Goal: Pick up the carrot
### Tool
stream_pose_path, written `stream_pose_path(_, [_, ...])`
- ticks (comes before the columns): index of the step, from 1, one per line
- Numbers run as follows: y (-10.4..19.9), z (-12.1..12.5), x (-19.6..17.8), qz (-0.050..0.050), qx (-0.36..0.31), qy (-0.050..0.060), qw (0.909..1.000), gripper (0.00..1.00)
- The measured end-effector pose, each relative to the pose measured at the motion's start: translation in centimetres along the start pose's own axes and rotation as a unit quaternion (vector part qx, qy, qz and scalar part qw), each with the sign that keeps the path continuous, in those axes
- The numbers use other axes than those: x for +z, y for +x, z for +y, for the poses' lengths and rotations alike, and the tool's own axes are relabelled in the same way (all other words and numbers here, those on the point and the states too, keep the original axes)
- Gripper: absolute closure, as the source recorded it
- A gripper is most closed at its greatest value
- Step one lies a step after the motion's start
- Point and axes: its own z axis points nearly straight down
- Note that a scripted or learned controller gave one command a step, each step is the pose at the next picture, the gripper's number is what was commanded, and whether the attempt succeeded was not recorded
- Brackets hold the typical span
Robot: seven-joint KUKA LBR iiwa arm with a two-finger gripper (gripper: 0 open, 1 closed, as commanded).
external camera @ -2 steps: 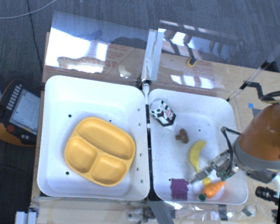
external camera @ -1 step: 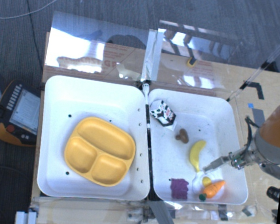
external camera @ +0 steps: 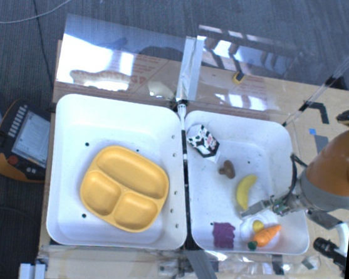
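Note:
The carrot [external camera: 267, 234] is orange with a small green top and lies near the front right corner of the right bin [external camera: 268, 150]. It rests on the bin floor beside a white and yellow fried-egg toy [external camera: 256, 226]. My gripper [external camera: 266, 207] hangs just behind the carrot, close above the bin floor, between the carrot and the banana [external camera: 244, 190]. The arm's orange band [external camera: 340, 164] shows at the right edge. Nothing is visibly held.
The right bin also holds a black and white cow toy [external camera: 202, 141], a small brown item [external camera: 226, 168] and a purple item [external camera: 223, 234]. A yellow divided plate [external camera: 124, 187] sits in the left bin [external camera: 76, 117]. A pendant [external camera: 19, 142] lies left of the bench.

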Motion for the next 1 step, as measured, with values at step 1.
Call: stream_pose_path(1, [-0.18,-0.15,-0.02,-0.002,-0.047,0.001,0.9989,0.0])
